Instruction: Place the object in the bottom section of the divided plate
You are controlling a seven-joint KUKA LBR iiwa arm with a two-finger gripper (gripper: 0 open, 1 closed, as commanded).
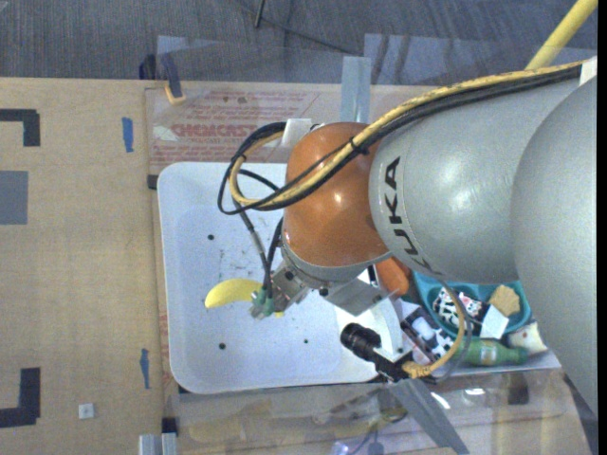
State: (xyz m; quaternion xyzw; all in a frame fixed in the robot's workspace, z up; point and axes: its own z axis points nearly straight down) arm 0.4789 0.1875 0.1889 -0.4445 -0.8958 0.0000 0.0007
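Left white bin (190,349) floor: one yellow curved banana-shaped object (230,295), right end at my gripper (266,303).
Handling: probably light, smooth, slippery; take it mid-curve, across the narrow width.
Grip: cannot tell whether spread or pinching.
Count: one banana, one green bottle (488,354).

Arm (455,188) hides most of right bin (474,297); tool (268,301) fingers too small to tell.
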